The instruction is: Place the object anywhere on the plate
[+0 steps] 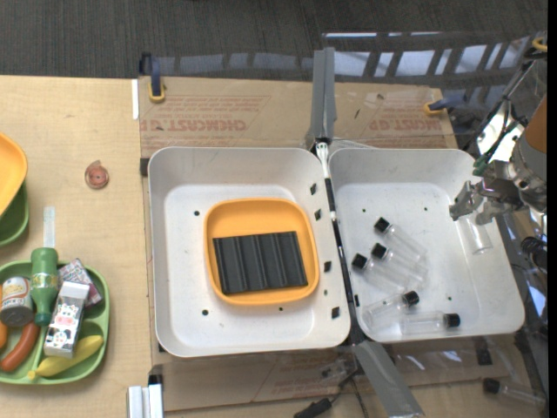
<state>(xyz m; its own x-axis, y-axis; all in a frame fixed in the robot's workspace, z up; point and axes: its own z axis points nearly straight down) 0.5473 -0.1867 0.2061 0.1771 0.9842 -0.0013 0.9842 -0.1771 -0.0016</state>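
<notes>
An orange plate lies in the left white bin and carries a dark grey ribbed block. Several clear vials with black caps are scattered over the floor of the right bin. My gripper hangs over the right side of that bin, close to its right wall. Directly beneath it is one more clear vial, its upper end hidden by the gripper. Whether that vial is held or lying on the bin floor cannot be made out.
A raised divider runs between the two bins. On the wooden table at left stand a green tray of toy food and a yellow bowl. Metal rails stand behind the right bin.
</notes>
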